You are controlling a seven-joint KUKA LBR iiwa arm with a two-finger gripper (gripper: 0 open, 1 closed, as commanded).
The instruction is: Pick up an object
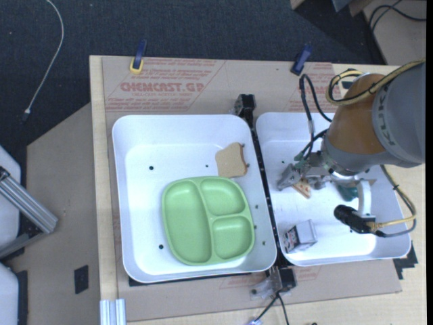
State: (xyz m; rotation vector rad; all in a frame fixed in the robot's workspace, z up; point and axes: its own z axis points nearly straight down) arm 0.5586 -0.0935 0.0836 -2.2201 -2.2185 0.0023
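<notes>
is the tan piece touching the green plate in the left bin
Apart. The camera view shows a thin strip of white bin floor between the tan piece and the green plate's upper rim.

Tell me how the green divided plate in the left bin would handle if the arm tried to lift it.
The green three-compartment plastic plate looks rigid and probably light. It lies flat in the left white bin, so rolling or tipping seems unlikely. Its smooth, rounded rim may be slippery and hard to pinch.
</notes>
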